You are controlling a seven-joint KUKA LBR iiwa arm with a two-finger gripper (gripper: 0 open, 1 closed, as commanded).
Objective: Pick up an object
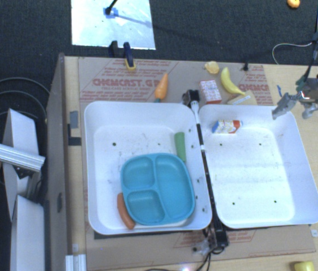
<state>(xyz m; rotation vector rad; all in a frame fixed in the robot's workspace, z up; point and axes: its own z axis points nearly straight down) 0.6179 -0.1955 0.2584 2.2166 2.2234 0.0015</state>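
Note:
My gripper (294, 107) hangs at the right edge of the view, above the far right corner of the right bin (272, 208). Its two fingers are spread apart with nothing between them, so it is open. A small white carton with red and blue print (226, 126) lies near the right bin's far left corner, well to the left of the gripper. In the left bin (100, 151) sit a blue divided plate (158, 188), a green stick (180, 146) by the inner wall, and an orange sausage (126, 210) at the plate's near left.
Behind the bins on the cardboard lie a carrot (160, 87), a small pink-and-white box (210, 91), a banana (228, 81) and a yellow lump (211, 67). A black clamp (191, 99) sits at the far end of the seam between the bins.

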